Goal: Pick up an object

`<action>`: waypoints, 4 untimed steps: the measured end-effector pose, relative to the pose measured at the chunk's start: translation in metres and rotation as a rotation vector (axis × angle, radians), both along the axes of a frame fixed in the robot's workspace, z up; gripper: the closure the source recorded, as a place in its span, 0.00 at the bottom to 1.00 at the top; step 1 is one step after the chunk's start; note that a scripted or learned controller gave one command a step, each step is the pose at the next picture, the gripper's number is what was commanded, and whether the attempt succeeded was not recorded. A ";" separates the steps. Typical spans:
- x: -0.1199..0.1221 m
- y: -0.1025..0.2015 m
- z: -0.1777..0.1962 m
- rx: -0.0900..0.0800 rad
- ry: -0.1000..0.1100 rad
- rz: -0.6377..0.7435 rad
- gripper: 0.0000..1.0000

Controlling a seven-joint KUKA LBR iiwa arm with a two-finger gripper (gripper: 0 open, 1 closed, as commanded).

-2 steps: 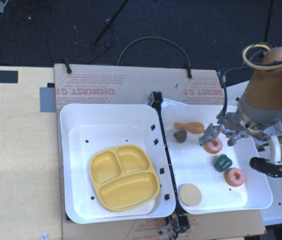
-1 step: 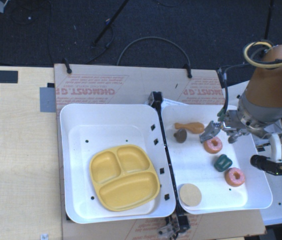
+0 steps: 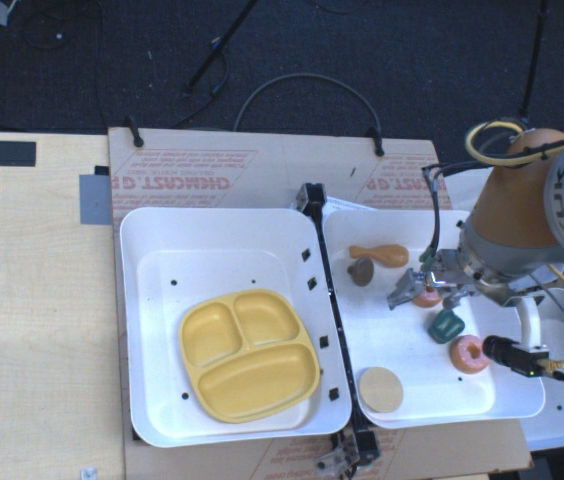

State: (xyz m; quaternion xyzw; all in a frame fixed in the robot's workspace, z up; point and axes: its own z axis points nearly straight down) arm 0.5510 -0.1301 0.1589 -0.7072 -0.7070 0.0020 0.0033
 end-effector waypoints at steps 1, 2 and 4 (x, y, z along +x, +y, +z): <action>-0.003 0.010 -0.052 0.001 0.001 -0.002 0.00; -0.004 0.011 -0.072 0.000 -0.003 -0.001 0.00; -0.002 0.020 -0.009 -0.001 -0.009 0.002 1.00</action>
